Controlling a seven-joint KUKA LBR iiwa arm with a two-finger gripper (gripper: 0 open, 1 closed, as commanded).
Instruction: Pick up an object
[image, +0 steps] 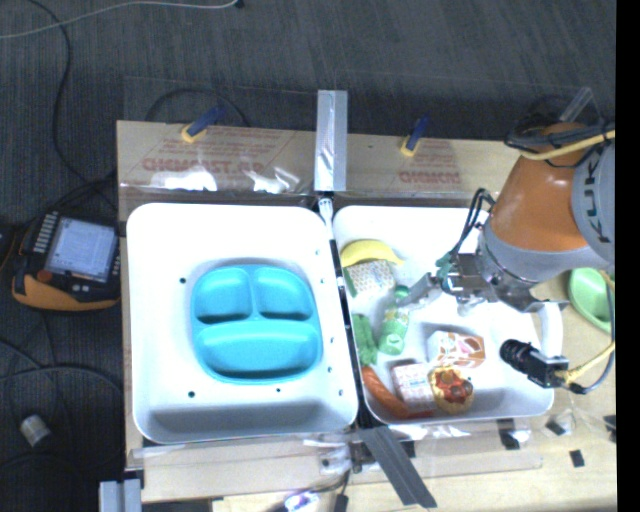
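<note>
Gripper (437, 283) over right bin (440, 225) — above green bottle (393, 325).

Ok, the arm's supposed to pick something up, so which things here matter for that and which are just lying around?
For the job:
- claw, over the right bin
- banana
- green bottle
- carrot
- white and red carton

Just lying about:
- blue divided tray in the left bin
- handheld screen unit on the floor
- clamps on the back board
</note>
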